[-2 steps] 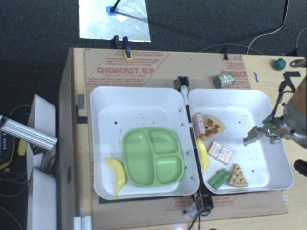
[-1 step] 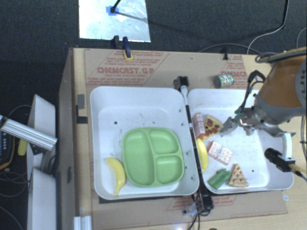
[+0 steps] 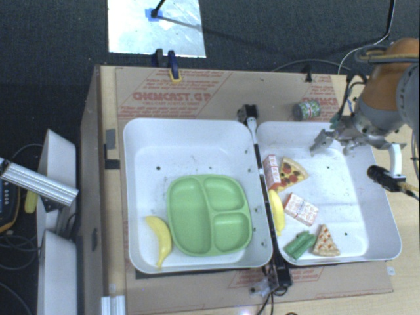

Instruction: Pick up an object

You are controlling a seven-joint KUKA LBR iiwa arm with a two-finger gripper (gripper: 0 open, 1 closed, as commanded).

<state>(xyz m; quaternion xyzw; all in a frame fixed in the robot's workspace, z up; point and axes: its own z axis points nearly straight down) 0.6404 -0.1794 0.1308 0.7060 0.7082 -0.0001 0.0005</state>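
Note:
My gripper (image 3: 333,143) hangs over the far right part of the right bin (image 3: 387,231), open, with nothing between its fingers. Below and left of it several toy foods lie in that bin. A pizza slice (image 3: 292,172) rests beside a red and white carton (image 3: 270,170). A pink and white box (image 3: 301,209) sits mid-bin. Along the divider lies a yellow banana (image 3: 276,212). A green piece (image 3: 298,245) and a second pizza slice (image 3: 325,241) lie by the near wall.
The left bin (image 3: 184,143) holds a green divided plate (image 3: 209,214) and a second banana (image 3: 159,238). A small can (image 3: 306,109) lies on the bench behind the right bin. A black-tipped part of the arm (image 3: 384,174) juts over the right bin's right side.

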